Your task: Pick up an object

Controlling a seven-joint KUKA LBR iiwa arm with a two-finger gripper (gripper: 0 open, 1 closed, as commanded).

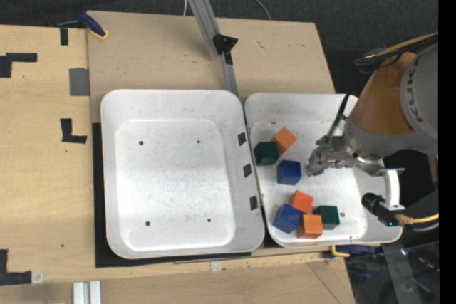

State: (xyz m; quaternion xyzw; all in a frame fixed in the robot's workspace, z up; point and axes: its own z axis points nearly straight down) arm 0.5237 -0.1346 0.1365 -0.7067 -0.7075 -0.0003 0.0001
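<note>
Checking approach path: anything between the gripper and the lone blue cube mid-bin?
Camera view: bare white bin floor between the gripper and the blue cube; no other block sits in that gap.

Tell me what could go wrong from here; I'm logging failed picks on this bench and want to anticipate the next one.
1. The pincer hovers in the right bin beside the blue cube, not over it; a straight descent may close on nothing.
2. The lower cluster is tight: blue block, orange cube, orange block and green cube touch, so fingers may jam or push neighbours.
3. That cluster sits near the bin's front wall, likely crowding the approach.
</note>
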